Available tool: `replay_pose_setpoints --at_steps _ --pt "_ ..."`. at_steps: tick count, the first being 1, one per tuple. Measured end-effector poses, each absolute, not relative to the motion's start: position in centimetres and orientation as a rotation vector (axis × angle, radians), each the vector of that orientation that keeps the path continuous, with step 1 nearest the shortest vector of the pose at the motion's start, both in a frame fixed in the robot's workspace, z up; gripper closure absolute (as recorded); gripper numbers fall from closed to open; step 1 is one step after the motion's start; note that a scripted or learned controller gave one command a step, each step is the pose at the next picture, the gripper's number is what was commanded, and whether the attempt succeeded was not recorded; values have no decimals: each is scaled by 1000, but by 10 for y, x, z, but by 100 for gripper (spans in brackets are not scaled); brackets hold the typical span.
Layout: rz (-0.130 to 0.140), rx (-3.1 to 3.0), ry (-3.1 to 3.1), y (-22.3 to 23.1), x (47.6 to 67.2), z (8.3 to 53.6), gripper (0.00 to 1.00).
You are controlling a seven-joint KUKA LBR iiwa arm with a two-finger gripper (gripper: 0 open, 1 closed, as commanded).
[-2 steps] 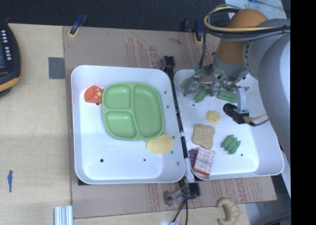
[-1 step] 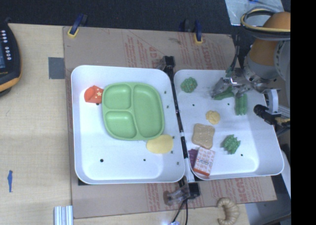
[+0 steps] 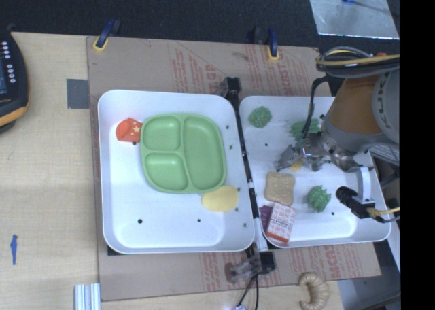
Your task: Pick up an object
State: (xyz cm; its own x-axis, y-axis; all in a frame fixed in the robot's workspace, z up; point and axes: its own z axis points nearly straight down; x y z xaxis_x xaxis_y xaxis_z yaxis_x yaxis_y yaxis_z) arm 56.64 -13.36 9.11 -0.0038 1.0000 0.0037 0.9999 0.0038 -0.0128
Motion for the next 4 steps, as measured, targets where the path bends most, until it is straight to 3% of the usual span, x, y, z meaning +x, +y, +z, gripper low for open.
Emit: replay_pose_setpoints --at_steps 1,2,3,4 --pt "-7 -2216 -2235 -108 661 123 0" --pt "2 -2221 -2224 -145 657 118 0" --pt "13 -2210 -2215 -120 560 89 0" --pt "-2 -2214 -2232 -109 660 93 0"
